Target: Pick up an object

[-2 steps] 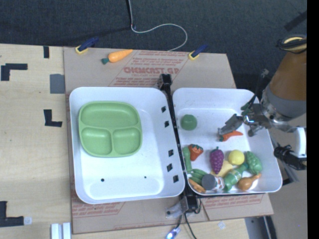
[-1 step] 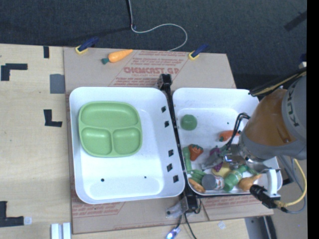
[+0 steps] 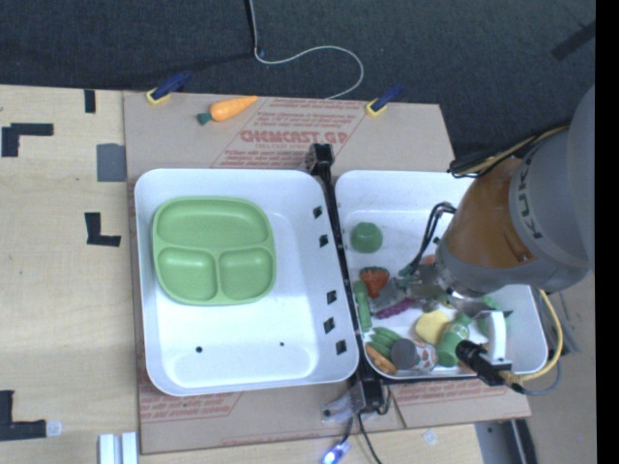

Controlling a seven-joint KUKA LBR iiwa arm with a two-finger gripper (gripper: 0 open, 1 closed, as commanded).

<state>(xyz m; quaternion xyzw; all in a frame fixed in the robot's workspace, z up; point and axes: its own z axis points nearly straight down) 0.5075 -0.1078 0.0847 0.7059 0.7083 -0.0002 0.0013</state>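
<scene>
The right bin holds a heap of small toy foods. A green round piece lies apart near the divider, with a red piece below it. Lower down are a purple piece, a yellow piece, a green piece and a dark grey piece. My gripper hangs low over the middle of this bin, just right of the red piece and above the purple one. The grey arm with its orange band hides the bin's right half.
The left bin carries a green divided plate in its upper half. An orange toy carrot lies on the cardboard behind the bins. A black clip divider separates the two bins. A white cable loops at the back.
</scene>
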